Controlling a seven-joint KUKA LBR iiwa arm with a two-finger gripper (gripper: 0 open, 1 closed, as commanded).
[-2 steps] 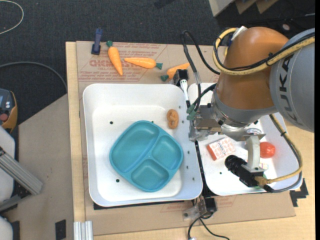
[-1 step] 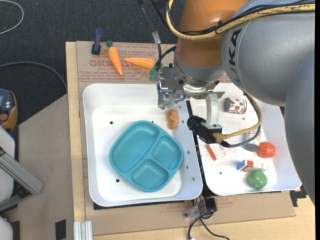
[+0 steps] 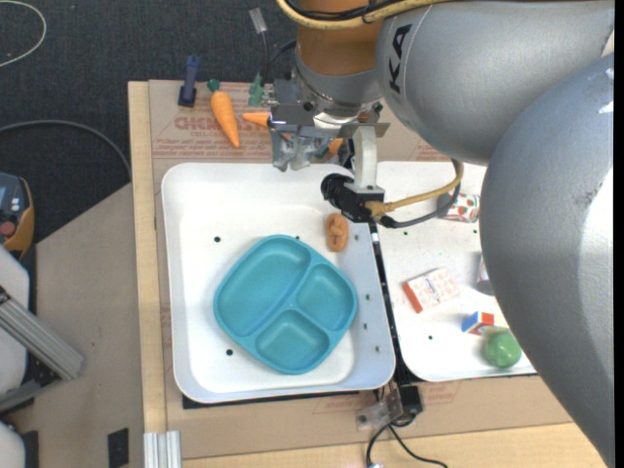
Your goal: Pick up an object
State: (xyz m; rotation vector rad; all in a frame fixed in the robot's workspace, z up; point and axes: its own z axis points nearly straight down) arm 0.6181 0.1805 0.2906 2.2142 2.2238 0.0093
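Observation:
My gripper hangs over the far rim of the left bin, under the orange band of the arm. Nothing shows in its grasp. A small brown lump lies in the left bin near its right wall, a short way in front and to the right of the gripper. A teal divided plate lies flat in the middle of that bin. The right bin holds a red and white box, a green ball and a small red and blue block.
An orange carrot and a blue clip lie on the cardboard behind the left bin. A black cable fitting hangs from the arm above the wall between the bins. The arm's grey body covers the right bin's far and right side.

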